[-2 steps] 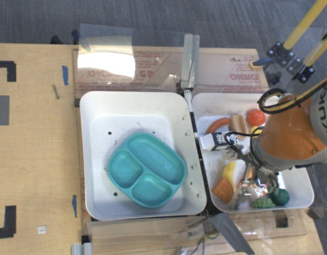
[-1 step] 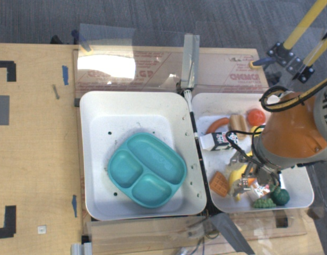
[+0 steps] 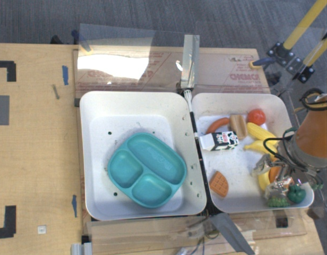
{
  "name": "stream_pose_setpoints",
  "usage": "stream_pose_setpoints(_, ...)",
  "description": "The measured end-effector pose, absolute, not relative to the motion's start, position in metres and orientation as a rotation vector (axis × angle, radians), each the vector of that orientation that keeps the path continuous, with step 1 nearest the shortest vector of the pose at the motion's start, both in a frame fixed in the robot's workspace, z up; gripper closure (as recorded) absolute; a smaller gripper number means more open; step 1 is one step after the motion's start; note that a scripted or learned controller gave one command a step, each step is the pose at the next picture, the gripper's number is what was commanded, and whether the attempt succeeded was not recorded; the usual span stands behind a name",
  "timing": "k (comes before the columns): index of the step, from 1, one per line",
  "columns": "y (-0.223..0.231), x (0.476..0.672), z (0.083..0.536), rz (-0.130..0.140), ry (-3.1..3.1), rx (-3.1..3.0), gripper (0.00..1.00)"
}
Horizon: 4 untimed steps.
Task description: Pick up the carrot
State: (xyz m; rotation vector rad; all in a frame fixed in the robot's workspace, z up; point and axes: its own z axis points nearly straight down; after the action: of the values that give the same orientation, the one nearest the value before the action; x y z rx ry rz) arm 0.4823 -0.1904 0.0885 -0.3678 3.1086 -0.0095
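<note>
The arm's orange band point(image 3: 318, 134) enters at the right edge, and the gripper point(image 3: 277, 178) reaches down into the front right corner of the right bin point(image 3: 235, 195). Directly beneath it a small strip of orange, apparently the carrot point(image 3: 273, 170), peeks out between cables and metal parts. Most of the carrot is hidden by the gripper. I cannot tell whether anything is held.
Around the gripper lie yellow bananas point(image 3: 259, 134), green pieces point(image 3: 296, 194) and a waffle point(image 3: 218, 184). Further back are a milk carton point(image 3: 221, 141), a sausage point(image 3: 217, 124), a bun point(image 3: 238, 125) and a tomato point(image 3: 256, 116). The left bin point(image 3: 94, 116) holds a teal divided plate point(image 3: 146, 168).
</note>
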Motion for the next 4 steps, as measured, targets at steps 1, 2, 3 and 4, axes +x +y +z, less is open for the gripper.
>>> stream_pose_setpoints(1,-0.125,0.490,0.183,-0.001,3.130,0.026,1.00)
stream_pose_setpoints(2,-0.125,0.491,0.193,-0.003,3.125,0.026,1.00)
stream_pose_setpoints(3,-0.153,0.504,0.207,-0.002,3.112,0.364,1.00)
stream_pose_setpoints(4,-0.153,0.506,0.218,-0.004,3.105,0.359,1.00)
